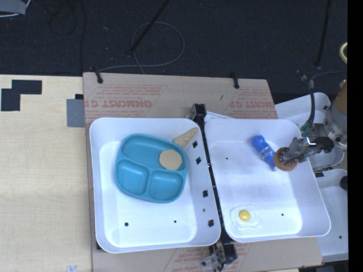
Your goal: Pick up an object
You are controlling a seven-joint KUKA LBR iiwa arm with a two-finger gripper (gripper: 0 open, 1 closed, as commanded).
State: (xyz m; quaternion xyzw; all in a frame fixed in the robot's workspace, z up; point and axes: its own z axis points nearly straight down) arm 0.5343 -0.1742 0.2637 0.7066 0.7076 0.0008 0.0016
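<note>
In the right bin [306, 220] a blue bottle-shaped toy [262, 148] lies near the far right side. Right beside it is a brown round piece [285, 162], like a small doughnut. My gripper [293, 152] reaches in from the right and sits directly over the brown piece, touching or nearly touching it. A fried-egg toy [245, 216] lies near the front of this bin. The left bin [113, 231] holds a blue divided plate [148, 174] with a tan round biscuit [171, 160] on it, and a tan cone [186, 136] beside the plate.
A black divider [207, 174] runs between the two bins. The arm's grey wrist [332, 129] and cables stand over the right bin's right rim. Bare white floor lies in the middle of the right bin and the front of the left bin.
</note>
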